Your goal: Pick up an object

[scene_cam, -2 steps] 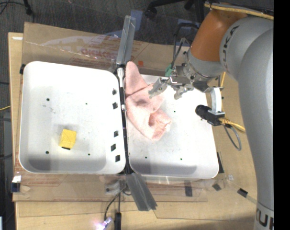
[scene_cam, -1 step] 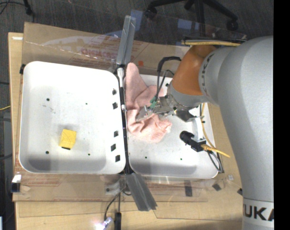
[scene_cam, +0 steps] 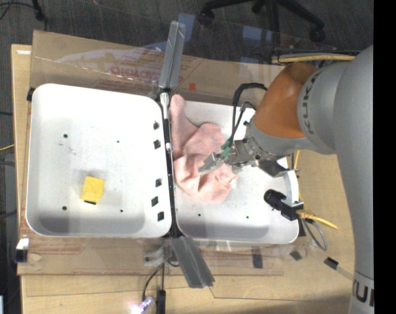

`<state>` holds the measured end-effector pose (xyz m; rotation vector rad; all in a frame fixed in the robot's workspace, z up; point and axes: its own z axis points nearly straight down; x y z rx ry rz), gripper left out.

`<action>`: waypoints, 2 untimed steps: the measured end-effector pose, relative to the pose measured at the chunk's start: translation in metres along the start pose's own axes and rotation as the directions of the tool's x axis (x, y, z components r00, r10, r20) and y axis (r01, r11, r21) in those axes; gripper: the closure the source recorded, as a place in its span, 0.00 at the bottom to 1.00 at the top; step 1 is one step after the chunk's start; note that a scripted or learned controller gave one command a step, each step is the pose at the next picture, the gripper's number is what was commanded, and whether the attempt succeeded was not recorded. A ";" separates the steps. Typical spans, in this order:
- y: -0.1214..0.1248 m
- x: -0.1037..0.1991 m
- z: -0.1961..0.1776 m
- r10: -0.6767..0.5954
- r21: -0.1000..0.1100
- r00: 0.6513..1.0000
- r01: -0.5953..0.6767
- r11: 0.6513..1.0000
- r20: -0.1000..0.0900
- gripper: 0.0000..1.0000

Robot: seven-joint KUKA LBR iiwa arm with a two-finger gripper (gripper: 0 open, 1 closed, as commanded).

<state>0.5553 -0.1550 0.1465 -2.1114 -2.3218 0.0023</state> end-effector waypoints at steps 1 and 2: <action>0.034 0.008 0.054 -0.143 -0.002 0.990 0.143 0.990 0.001 0.00; 0.102 -0.013 0.016 -0.320 -0.003 0.947 0.320 0.947 0.004 0.00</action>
